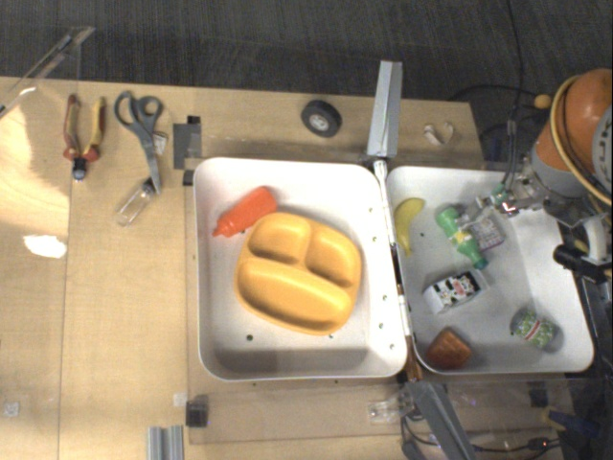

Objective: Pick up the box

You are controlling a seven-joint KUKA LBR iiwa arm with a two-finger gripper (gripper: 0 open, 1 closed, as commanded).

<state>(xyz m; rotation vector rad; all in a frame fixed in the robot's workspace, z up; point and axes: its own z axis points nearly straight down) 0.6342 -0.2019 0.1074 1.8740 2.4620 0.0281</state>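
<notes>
The box [453, 290] lies flat on the floor of the right bin [565, 357], near its left wall, not yet lifted; the whole pick remains, by my reading. Its long axis runs slantwise, from lower left up to upper right. A banana [408, 220] lies above it. The arm [575, 132] sits at the bin's upper right; its claw's state I cannot tell

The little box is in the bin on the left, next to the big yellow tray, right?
Not quite. The camera view shows the box lying in the right bin, near the green bottle and the banana. The yellow tray sits in the left bin with the orange carrot.
</notes>
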